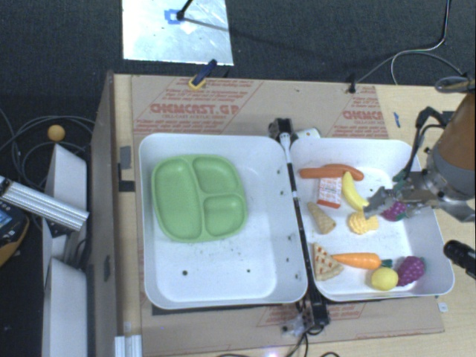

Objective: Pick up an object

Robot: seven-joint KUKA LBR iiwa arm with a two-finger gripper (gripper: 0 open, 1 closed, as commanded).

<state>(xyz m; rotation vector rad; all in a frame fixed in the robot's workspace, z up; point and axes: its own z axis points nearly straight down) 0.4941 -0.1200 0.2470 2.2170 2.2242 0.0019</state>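
Brown cardboard sheet (223, 103) under the bins, red print reads "CHEMCAST GP". Left white bin (216, 274): green moulded plastic divided plate (198, 197). Right white bin (428, 266): glossy toy food, including a yellow plastic banana (352, 192), orange carrot (357, 259), yellow lemon (384, 278), purple grape cluster (411, 269). Gripper (381, 201) beside the banana; grip state cannot be told.

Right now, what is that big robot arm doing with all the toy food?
The grey robot arm reaches into the right white bin from the right. Its gripper is low over the toy food, close to the yellow banana, the small yellow corn piece and a purple grape bunch. I can't see that it holds anything. The left white bin has a green divided plate.
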